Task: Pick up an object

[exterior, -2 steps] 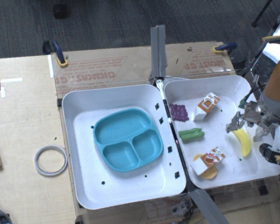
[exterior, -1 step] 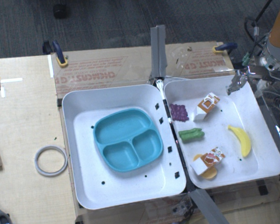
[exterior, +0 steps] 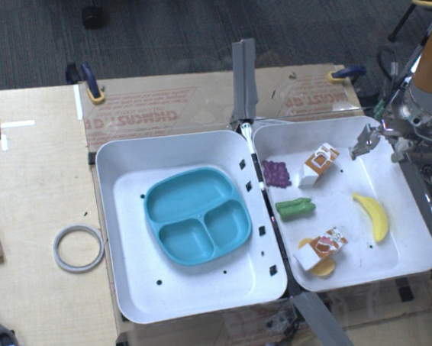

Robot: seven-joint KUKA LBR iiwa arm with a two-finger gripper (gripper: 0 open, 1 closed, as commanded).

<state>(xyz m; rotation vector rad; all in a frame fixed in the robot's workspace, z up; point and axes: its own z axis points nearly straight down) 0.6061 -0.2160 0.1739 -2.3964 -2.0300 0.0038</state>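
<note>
In the camera view, the gripper hangs over the right bin, near its far right corner, fingers apart and holding nothing. The banana, carton, green pepper and grapes lie below. The risk is that a descent here likely closes on bare floor between carton and banana.

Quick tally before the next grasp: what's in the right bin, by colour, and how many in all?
Purple: 1, grapes
Green: 1, the long vegetable
Yellow: 1, banana
White and orange cartons: 2, upper carton and lower carton
Orange: 1, a piece partly under the lower carton
Total: 6
</note>
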